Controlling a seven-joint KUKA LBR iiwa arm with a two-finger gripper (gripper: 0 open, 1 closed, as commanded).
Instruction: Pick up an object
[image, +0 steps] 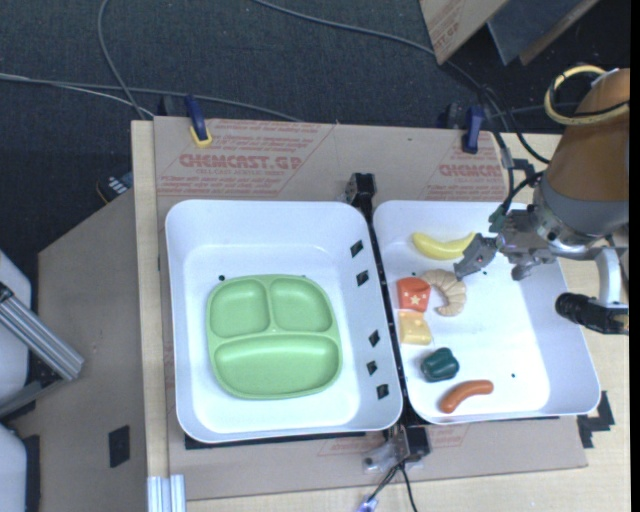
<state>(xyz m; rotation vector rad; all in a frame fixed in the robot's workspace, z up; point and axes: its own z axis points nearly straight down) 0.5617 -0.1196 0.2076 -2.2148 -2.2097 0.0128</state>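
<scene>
Nearest me in the right bin: a hot dog, then a green pepper, a yellow cube, an orange-red block and a croissant. Farther back lies the banana. I see the gripper just right of the banana, fingers spread, nothing between them. The left bin holds a green divided plate.
</scene>
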